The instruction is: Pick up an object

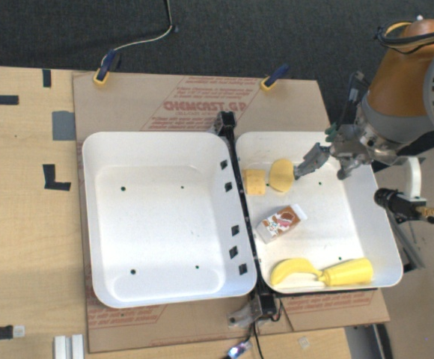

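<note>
Reaching into the right bin [381,234], the gripper [323,161] hangs with jaws spread, holding nothing, beside the round yellow piece [280,175] at nine o'clock: light, probably firm, best pinched across its middle

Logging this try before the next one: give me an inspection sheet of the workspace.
Surface: two white bins, left bin and right bin, on a cardboard sheet held by clamps.
Job's things: in the right bin, a yellow round piece, a small yellow block, a printed packet, a banana and a yellow cylinder.
Clutter: nothing seen.
Grippers: gripper over the right bin, one finger beside the round piece.
Cables: white cable behind the bench.
Surroundings: dark floor, wooden bench.
</note>
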{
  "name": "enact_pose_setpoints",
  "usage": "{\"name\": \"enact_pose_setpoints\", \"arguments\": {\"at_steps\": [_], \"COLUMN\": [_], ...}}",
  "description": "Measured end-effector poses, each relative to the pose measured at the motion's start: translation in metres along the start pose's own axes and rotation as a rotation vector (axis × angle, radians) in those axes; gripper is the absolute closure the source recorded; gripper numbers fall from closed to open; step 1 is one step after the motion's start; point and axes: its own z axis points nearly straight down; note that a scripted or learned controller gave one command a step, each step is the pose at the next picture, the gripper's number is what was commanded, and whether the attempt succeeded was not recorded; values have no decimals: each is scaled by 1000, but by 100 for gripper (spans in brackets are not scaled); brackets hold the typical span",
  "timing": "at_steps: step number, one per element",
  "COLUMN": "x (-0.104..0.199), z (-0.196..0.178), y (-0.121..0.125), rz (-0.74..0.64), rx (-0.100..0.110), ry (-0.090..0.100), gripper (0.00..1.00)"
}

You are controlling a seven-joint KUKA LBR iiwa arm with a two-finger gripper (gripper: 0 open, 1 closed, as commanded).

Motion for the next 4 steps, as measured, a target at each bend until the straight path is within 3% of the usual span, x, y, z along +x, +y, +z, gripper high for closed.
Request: {"name": "enact_pose_setpoints", "arguments": {"at_steps": [1,2,3,4], "x": [7,-48,0,-22], "z": [171,159,165,165], "y": [26,0,51,87], "rz": [0,5,-4,-1], "rx": [2,-1,-6,-5], "ry": [-2,-2,-3,0], "gripper": [0,0,0,0]}}
